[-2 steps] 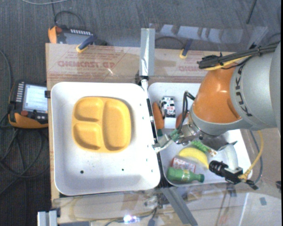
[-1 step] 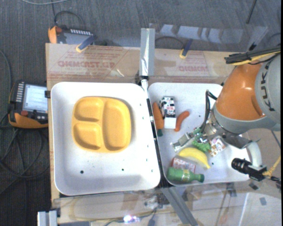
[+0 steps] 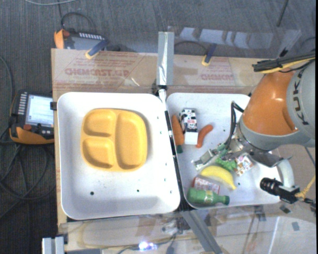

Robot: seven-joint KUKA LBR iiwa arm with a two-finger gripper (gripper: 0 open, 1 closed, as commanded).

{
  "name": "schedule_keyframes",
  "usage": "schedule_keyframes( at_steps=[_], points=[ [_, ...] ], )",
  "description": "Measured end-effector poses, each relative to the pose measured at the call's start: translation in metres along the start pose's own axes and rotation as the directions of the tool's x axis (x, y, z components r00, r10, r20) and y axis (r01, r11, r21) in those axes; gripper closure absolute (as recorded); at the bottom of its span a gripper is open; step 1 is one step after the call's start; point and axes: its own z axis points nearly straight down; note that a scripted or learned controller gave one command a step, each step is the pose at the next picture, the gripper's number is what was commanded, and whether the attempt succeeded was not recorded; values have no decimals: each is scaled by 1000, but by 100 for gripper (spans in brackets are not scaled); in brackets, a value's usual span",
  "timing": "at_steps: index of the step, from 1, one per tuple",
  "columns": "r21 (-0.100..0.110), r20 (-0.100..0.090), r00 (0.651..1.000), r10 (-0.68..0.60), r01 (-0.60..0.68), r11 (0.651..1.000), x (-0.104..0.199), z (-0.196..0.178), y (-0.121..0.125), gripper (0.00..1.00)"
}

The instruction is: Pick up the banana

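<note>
Yellow against the white of the right bin (image 3: 238,102), the banana (image 3: 219,175) lies just below and left of the fingers (image 3: 226,153), near them but not between them. You cannot tell how far the fingers are spread, and they have hold of nothing you can see. Clutter is your risk: a green bottle (image 3: 208,197) and a red packet (image 3: 205,184) crowd the banana's lower side, and green and silvery bits sit beside the fingers. A closing grasp could catch one of those instead.
</note>
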Motion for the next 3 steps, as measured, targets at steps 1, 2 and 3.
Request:
schedule_keyframes(
  at_steps=[1, 2, 3],
  points=[
    [-11, 3, 997, -75, 75, 997, -55, 100, -14, 0],
    [-17, 11, 997, -74, 75, 997, -57, 90, -12, 100],
    [-2, 1, 1000, -9, 9, 1000, -21, -53, 29, 100]
  ],
)
